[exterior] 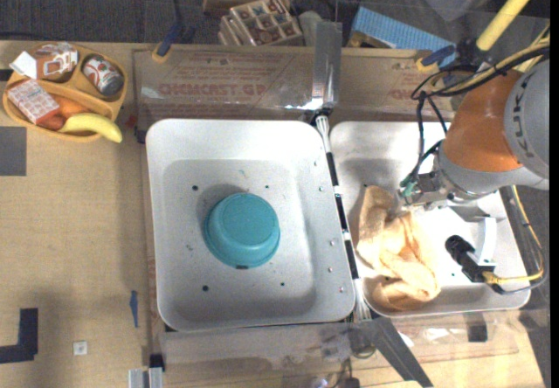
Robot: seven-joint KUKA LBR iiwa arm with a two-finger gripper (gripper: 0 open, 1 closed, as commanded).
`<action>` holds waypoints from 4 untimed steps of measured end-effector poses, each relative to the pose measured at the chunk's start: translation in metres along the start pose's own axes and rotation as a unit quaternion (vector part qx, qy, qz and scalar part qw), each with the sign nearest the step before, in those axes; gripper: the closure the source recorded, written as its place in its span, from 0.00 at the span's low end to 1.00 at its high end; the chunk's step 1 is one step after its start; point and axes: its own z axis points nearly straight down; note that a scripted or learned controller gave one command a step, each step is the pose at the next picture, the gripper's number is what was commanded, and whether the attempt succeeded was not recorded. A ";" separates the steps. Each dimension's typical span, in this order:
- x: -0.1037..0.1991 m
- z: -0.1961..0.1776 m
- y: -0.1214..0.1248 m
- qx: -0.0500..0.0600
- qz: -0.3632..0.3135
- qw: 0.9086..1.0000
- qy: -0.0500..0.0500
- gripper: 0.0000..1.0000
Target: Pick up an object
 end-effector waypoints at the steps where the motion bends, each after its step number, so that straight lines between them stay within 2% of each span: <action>1: 0.000 0.000 0.000 0.000 0.000 1.000 0.000 0.00; 2: -0.001 -0.010 0.001 -0.001 0.001 1.000 -0.001 1.00; 3: -0.036 0.011 -0.005 0.000 0.030 1.000 -0.001 1.00; 4: -0.014 -0.092 0.021 0.006 0.000 1.000 0.000 1.00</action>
